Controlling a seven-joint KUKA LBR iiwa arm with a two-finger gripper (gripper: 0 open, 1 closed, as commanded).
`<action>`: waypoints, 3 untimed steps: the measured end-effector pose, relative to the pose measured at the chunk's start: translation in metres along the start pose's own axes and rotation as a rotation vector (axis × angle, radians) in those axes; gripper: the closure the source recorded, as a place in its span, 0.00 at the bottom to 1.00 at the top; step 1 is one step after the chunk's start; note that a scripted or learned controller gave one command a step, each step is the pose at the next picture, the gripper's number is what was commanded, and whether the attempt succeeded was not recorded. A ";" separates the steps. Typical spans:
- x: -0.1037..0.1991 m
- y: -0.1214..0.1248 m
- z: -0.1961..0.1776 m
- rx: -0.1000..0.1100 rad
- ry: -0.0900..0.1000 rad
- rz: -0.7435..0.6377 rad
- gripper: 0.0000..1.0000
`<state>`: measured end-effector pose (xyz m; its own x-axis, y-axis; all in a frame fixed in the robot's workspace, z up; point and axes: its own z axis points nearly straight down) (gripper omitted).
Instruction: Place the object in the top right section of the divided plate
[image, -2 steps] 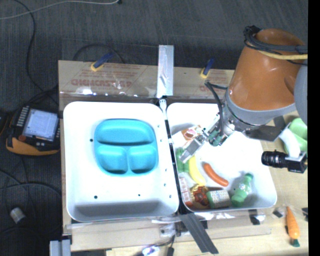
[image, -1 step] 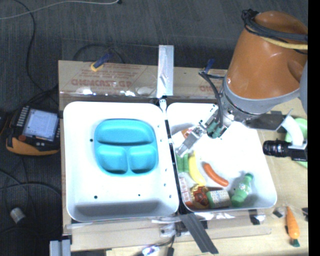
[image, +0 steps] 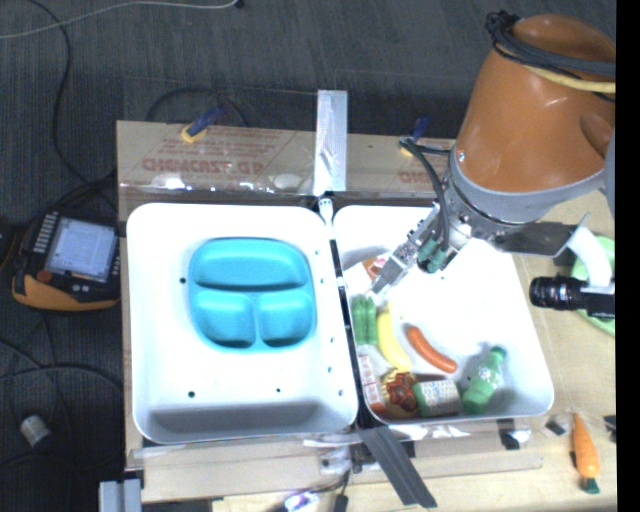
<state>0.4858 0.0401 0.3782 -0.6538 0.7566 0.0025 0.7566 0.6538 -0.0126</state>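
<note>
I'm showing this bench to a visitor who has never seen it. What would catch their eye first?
Probably the big orange and grey arm reaching in from the right, its gripper hanging over the right bin. Next, the bright blue divided plate alone in the left bin. Then the toy food along the right bin's near edge: a banana, a sausage, a green bottle.

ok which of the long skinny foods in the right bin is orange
The hot dog, lying diagonally mid-bin. The banana left of it is yellow, and the cucumber against the bin's left wall is green.
</note>
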 end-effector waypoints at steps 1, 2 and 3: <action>0.004 0.002 0.037 -0.005 0.002 0.208 1.00; 0.058 0.048 -0.021 -0.005 -0.001 0.378 1.00; 0.066 0.055 -0.053 -0.005 -0.001 0.696 1.00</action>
<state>0.4848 0.1260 0.4311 -0.0168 0.9998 -0.0058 0.9998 0.0167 -0.0065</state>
